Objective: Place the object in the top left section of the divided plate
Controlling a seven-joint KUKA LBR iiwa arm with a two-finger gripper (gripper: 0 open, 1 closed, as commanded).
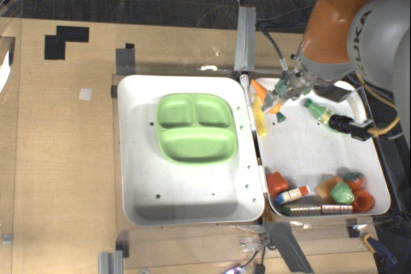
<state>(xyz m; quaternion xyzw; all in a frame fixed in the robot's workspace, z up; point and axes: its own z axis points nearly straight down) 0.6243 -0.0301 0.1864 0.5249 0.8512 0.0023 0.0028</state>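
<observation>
Right bin's [379, 199] far corner behind gripper [277, 99]

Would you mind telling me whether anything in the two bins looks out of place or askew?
A long yellow item lies along the divider edge of the right white bin, beside an orange piece, rather than flat with the toys heaped at the bin's near edge. The green divided plate sits squarely.

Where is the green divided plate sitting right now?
The green divided plate lies in the left white bin, toward its upper middle, in the camera view. The gripper is over the right bin, near its upper left corner.
</observation>
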